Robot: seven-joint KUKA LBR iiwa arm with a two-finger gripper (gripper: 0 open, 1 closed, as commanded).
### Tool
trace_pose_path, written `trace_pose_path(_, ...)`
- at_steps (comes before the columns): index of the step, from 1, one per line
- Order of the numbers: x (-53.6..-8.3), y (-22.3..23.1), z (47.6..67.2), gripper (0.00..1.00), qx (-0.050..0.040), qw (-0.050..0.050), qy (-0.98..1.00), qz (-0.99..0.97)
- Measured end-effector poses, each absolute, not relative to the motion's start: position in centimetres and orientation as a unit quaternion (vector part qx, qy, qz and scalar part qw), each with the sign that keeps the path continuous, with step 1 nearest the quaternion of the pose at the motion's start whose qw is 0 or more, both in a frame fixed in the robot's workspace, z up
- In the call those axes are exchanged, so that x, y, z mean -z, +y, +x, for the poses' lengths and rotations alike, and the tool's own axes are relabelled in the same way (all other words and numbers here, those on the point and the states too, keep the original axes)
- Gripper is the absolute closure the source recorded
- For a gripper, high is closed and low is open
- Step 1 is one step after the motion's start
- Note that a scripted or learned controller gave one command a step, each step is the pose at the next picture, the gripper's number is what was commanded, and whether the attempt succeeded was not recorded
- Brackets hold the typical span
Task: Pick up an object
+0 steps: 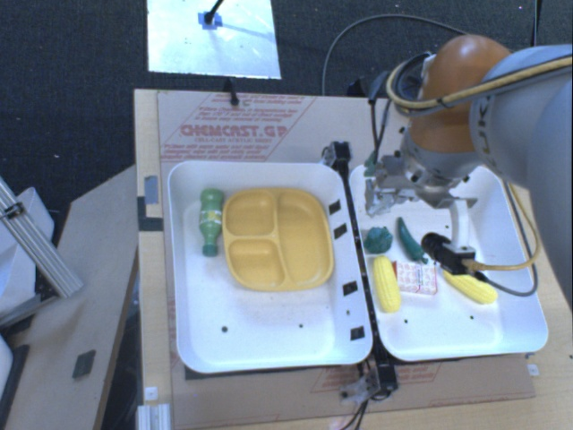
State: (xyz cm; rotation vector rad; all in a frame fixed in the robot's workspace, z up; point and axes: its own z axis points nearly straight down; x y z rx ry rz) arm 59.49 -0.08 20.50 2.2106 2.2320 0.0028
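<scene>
Two shallow white bins sit side by side on the worktop [107, 240]. One, the left bin [192, 330], holds a single yellow compartment tray [276, 238] with three sections, and just left of it one green bottle [210, 221] with a yellow label, lying lengthwise. Its neighbour, the right bin [474, 334], holds five small things: two yellow corn cobs, one [386, 283] near the divider and the other [469, 287] further right; one dark green lumpy vegetable [379, 238]; one slim green pepper [410, 239] lying at a slant; and one small red-and-white packet [417, 279] between the cobs. Over the far part of the right bin hangs the grey arm [528, 88] with its orange band, and the hand [387, 195] points down near the divider, just beyond the lumpy vegetable. Whether the hand is spread or closed cannot be told, and nothing is seen gripped in it.
</scene>
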Motion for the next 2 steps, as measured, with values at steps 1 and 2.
trace_pose_path(1,-20.2,5.5,59.1,1.00,-0.0010,0.000,0.711,0.704)
trace_pose_path(2,-20.8,11.1,58.0,1.00,-0.0010,0.000,0.711,0.704)
